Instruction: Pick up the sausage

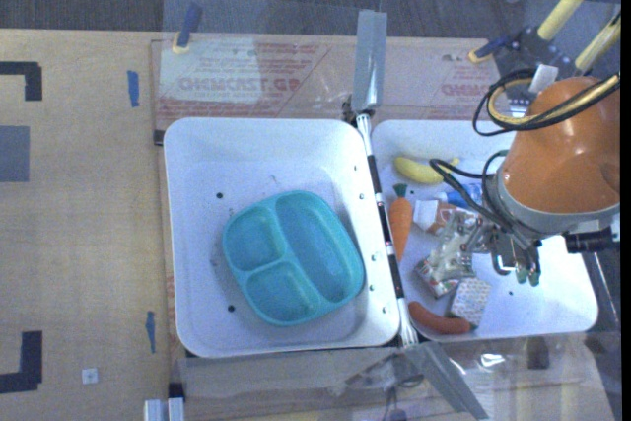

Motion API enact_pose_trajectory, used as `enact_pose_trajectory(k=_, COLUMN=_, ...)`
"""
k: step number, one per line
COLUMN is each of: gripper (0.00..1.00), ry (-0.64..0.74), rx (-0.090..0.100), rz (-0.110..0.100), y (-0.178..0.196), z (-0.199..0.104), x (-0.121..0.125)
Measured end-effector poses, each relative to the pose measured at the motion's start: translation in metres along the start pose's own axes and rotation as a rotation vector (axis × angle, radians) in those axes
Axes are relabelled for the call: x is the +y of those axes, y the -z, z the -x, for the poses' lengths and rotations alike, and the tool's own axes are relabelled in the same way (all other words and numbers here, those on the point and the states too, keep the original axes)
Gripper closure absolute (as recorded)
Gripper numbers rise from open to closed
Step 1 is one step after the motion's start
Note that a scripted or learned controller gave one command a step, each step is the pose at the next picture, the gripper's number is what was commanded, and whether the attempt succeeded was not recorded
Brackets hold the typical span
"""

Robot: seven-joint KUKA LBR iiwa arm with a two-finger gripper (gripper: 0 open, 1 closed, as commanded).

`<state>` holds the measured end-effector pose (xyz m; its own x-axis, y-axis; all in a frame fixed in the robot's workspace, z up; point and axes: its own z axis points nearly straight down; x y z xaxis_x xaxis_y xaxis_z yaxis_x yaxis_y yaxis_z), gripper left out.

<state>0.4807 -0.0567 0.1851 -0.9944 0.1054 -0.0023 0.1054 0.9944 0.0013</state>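
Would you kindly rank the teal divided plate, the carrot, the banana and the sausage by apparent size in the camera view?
1. teal divided plate
2. carrot
3. banana and sausage: look alike, partly hidden, so unranked.

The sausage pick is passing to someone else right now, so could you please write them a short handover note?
Gripper: low in the right bin, over the clutter in its middle; I cannot tell how it is set, and no item shows in its grasp.
Sausage: lying flat at the right bin's front left corner, nearer the camera than the gripper, not picked up.
Nearby: carrot along the left wall, banana at the back. A teal divided plate sits in the left bin.
Done: nothing yet. Left: move to the sausage, grasp, lift.
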Motion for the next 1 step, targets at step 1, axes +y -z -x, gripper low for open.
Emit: enact_pose_trajectory(k=1, gripper=1.0, ry=0.228, rx=-0.001, rz=0.0, y=-0.0928, z=0.0117, x=-0.0363)
